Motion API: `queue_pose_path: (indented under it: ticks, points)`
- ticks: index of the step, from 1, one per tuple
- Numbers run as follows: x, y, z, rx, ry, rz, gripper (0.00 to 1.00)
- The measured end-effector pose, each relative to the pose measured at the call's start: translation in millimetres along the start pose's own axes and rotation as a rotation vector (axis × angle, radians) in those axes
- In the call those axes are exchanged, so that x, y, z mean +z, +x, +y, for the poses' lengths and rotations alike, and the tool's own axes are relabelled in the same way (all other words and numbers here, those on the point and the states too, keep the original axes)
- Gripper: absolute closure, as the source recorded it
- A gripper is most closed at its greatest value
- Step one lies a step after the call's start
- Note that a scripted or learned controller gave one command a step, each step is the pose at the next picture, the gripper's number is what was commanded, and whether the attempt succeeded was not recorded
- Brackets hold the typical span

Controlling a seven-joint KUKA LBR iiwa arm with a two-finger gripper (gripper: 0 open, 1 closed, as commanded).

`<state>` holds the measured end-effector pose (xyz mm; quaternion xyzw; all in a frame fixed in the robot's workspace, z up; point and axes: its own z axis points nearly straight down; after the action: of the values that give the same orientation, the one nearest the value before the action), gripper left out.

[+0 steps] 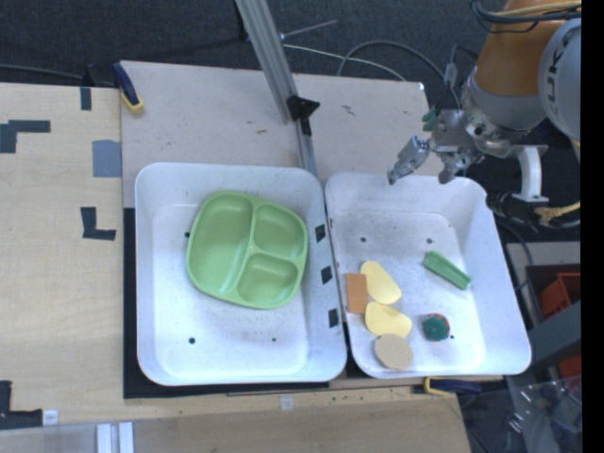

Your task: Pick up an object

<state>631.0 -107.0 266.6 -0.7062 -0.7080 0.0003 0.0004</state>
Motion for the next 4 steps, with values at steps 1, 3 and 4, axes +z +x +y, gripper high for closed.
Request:
queue_pose_path:
  ticks: [1,3,4]
  points:
    - [0.0,0.0,0.0,0.000,0.000,0.000,0.00]
    - [114.6,10.2,-3.7,0.001,0.005,-0.001,0.00]
    - [178.7,15.2,-6.0,0.000,0.006,-0.001,0.00]
